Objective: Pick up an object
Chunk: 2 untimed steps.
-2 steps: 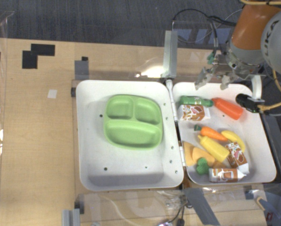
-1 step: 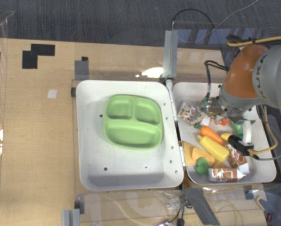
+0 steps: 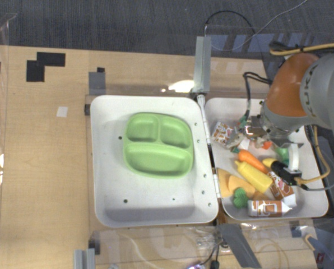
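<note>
The right bin (image 3: 312, 203), in the lower right of the frame, holds a loose heap of small toy foods. A carrot (image 3: 251, 159) lies at a slant near the middle of the heap, and a yellow bottle (image 3: 254, 176) lies just below it, the two close enough to look touching. A printed packet (image 3: 224, 134) sits at the upper left of the heap, a green broccoli piece (image 3: 241, 195) and a tan wedge (image 3: 227, 181) at the lower left, and a brown and white carton (image 3: 269, 207) lies flat along the bin's lower edge. A small white bottle (image 3: 293, 156) stands near the right wall.

The pincer (image 3: 255, 132) hangs over the top of the heap, just above the carrot; whether it is open or closed cannot be told, as the wrist covers it. The grey arm (image 3: 324, 88) with its orange band (image 3: 284, 88) fills the upper right corner over the bin.

The things crowd the bin's middle and lower part, leaving a bare strip along its upper wall. The left bin (image 3: 108, 161) holds a green divided tray (image 3: 157, 144) at its centre, with bare white floor all round it. The counter (image 3: 38, 167) stretches open to the left.
</note>
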{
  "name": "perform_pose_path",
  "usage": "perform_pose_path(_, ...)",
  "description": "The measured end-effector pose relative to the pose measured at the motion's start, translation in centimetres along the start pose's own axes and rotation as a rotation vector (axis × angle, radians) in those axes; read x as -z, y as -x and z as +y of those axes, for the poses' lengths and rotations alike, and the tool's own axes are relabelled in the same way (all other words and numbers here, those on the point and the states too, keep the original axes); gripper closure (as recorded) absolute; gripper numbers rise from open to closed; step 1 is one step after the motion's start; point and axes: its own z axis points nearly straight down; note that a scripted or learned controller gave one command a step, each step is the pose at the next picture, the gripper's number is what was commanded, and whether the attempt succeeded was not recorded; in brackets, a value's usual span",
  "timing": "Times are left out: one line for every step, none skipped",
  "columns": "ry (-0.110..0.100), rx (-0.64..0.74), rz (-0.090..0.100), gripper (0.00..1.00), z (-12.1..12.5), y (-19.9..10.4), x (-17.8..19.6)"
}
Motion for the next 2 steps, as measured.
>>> perform_pose_path(0.010, 0.005, -0.001, 0.00, -3.8, 1.1, -1.4)
perform_pose_path(0.000, 0.015, -0.001, 0.00, -10.0, 5.2, 1.5)
